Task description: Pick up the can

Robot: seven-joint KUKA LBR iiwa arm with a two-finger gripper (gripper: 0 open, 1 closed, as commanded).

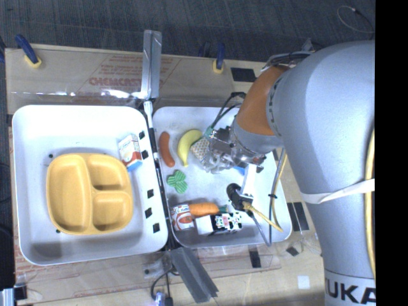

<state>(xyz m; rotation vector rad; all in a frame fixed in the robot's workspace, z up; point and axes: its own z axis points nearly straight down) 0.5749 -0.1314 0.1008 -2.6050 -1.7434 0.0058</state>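
**Hovering over the right bin**

Looking down, I see the arm [331,139] reaching over the right bin [271,116], with the gripper [213,155] low near the bin's middle, just beside the banana [187,145]. I cannot tell its grip state. The can [182,217] lies on its side at the bin's front edge, touching a carrot [204,208] and next to a black-and-white carton [224,222]. A sausage [166,148] lies near the divider. The left bin [32,126] bears a yellow tray [89,192] and a small carton [130,151].
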